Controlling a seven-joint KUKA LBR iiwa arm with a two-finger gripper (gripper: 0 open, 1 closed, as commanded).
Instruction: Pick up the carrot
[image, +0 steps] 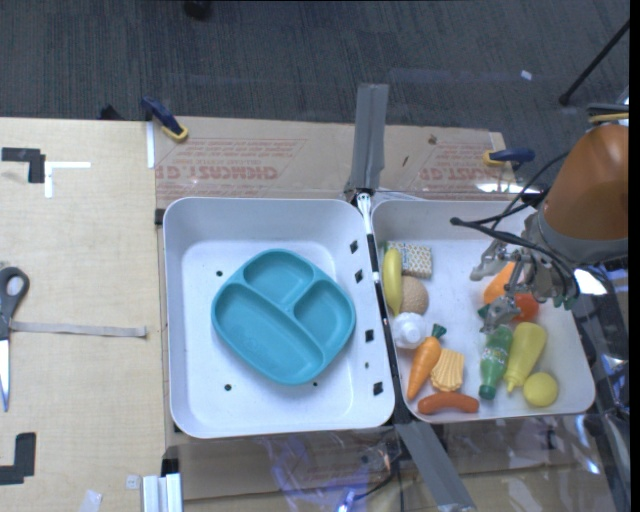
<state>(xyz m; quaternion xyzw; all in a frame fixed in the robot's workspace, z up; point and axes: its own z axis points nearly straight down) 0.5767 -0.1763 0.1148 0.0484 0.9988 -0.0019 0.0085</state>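
Camera view: I see two white bins side by side mid-frame. Left bin holds a blue divided plate, sitting about center of it. Right bin is packed w/ toy food.

The carrot lies in the lower left part of the right bin, leafy green end up, tip pointing down-left. It's just below a white garlic-looking piece and touching or just beside a crinkle-cut yellow piece on its right. An orange-red sausage-shaped item lies just under the tip. Above, along the bin's left wall: a banana, a tan round thing and a speckled cracker-like block.

Arm comes in from the right edge; orange band sits at upper right. Gripper hangs over the right-center of the right bin, well apart from the carrot. It's right at a small orange item and something red-orange, but the metal parts overlap them and I can't tell if the fingers are wide, narrow or holding anything.

Below the gripper: green bottle, yellow corn-shaped piece, lemon in the lower right corner.

Far left of frame, on the bench: scissors.
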